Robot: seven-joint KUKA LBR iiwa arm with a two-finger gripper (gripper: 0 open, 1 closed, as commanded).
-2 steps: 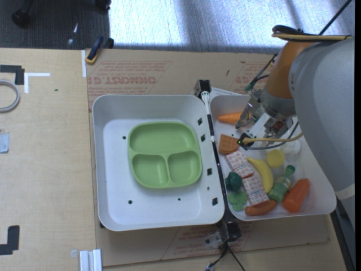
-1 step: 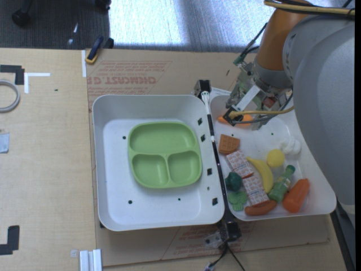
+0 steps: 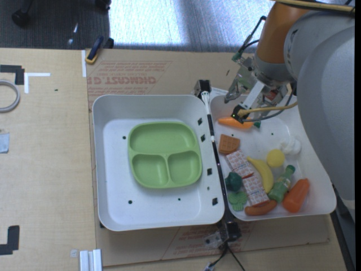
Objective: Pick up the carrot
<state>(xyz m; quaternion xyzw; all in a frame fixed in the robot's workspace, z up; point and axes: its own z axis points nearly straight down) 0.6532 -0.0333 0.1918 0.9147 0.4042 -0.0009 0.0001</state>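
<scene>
The carrot [image 3: 234,122] is a small orange piece with a green tip at its right end. It lies across the back of the right bin [image 3: 316,168], near the wall shared with the left bin. My gripper [image 3: 237,95] hangs just above and behind the carrot, very close to it. From this angle I cannot see whether it touches the carrot. The grey arm with its orange band reaches in from the upper right.
A green divided plate [image 3: 165,154] lies in the left bin [image 3: 113,196]. In front of the carrot the right bin holds a brown waffle [image 3: 229,144], a banana [image 3: 263,174], a yellow lemon [image 3: 276,158], a green bottle [image 3: 280,187], an orange vegetable [image 3: 296,195] and several other toy foods.
</scene>
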